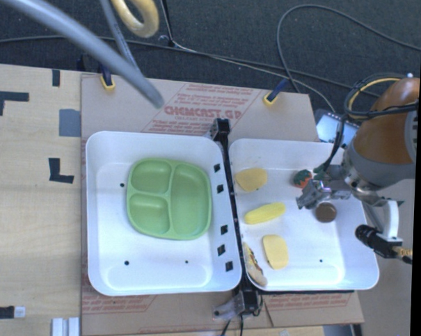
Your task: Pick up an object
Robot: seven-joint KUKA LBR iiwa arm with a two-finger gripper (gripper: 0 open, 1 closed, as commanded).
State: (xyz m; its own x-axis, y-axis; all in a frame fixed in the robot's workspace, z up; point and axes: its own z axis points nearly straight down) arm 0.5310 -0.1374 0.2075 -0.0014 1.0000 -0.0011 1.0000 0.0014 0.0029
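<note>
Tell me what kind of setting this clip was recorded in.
Most likely a robotics lab test bench, not a kitchen: two white bins clamped side by side on a board, toy food pieces and a green divided plate as props, a robot arm, and loose cables across the floor.

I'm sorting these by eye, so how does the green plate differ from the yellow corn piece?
The green plate lies in the left bin; the yellow corn piece lies in the right bin. The green plate is far larger, with three compartments; the yellow corn piece is a small oblong. Both lie flat.
</note>
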